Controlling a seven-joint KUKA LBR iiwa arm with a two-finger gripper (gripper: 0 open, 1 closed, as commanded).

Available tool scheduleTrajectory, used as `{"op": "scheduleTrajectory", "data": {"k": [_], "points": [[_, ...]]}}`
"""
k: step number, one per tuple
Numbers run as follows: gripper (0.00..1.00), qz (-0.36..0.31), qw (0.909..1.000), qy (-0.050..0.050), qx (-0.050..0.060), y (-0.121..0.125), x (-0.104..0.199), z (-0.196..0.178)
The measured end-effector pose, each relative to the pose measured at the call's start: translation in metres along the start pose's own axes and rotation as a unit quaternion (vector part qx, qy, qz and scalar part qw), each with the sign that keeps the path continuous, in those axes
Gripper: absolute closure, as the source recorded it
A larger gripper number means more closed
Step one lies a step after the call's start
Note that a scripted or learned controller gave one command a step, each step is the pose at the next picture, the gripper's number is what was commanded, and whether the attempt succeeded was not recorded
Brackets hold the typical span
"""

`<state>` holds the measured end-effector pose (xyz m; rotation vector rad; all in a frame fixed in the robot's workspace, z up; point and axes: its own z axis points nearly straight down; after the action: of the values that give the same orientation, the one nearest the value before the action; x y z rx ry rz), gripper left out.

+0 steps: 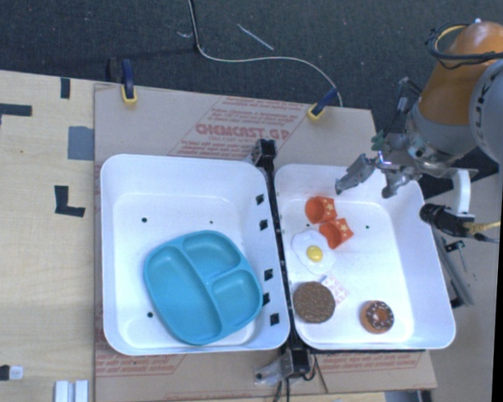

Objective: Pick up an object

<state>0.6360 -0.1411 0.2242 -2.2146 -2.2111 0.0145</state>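
My gripper (373,183) hangs open over the far edge of the right bin (417,274), its two grey fingers spread apart with nothing between them. In the right bin lie two orange-red pieces (327,219), a toy fried egg (313,252), a brown round patty (314,302) and a chocolate donut (378,316). The orange-red pieces sit below and left of the gripper. A small pale wrapper (335,288) lies beside the patty.
The left bin (124,197) holds a blue divided plate (202,285). A black divider with clips (270,239) runs between the bins. A cable (252,58) loops across the dark floor behind the bench. The arm's orange band (463,69) is at the upper right.
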Motion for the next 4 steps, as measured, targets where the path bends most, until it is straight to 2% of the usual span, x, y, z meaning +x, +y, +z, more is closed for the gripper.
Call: {"op": "scheduleTrajectory", "data": {"k": [1,2,3,4], "points": [[0.0,-0.002,1.0,-0.001,-0.007,0.003,0.001,-0.009],[0.0,-0.002,1.0,-0.001,-0.004,0.01,0.001,0.053],[0.0,-0.002,1.0,-0.001,-0.004,0.0,0.005,0.111],[0.0,-0.002,1.0,-0.002,-0.007,0.0,0.005,0.141]]}}
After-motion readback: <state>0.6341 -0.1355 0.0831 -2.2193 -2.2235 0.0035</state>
